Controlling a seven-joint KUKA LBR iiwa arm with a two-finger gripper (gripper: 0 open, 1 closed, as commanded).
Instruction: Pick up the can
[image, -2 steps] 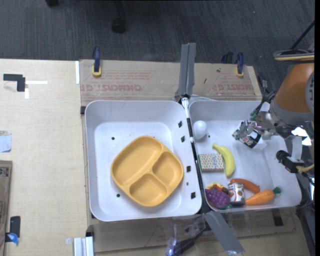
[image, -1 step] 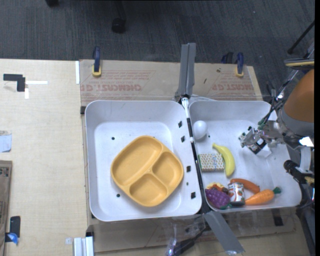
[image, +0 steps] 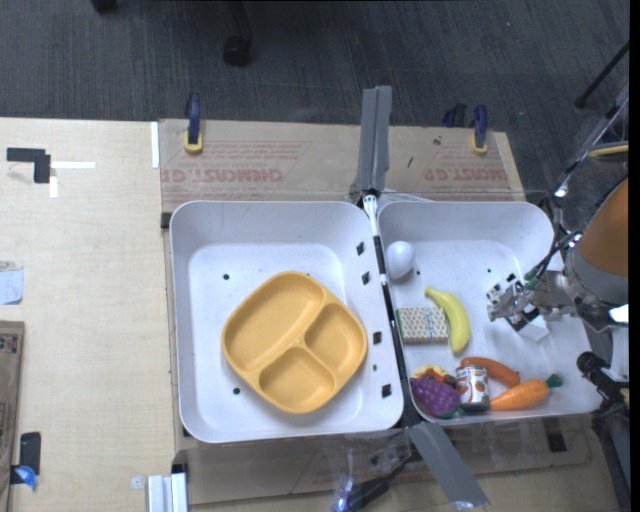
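The can (image: 472, 387) stands upright near the front edge of the right bin (image: 470, 222), between the grapes (image: 434, 392) and the carrot (image: 520, 394). The gripper (image: 512, 303) hovers near the bin's right edge; whether the claw is spread cannot be told.

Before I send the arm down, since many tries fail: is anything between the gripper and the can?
No clear barrier. The gripper hangs above the right bin, and the can stands lower left of it. A hot dog and a carrot crowd the can's right side, grapes its left.
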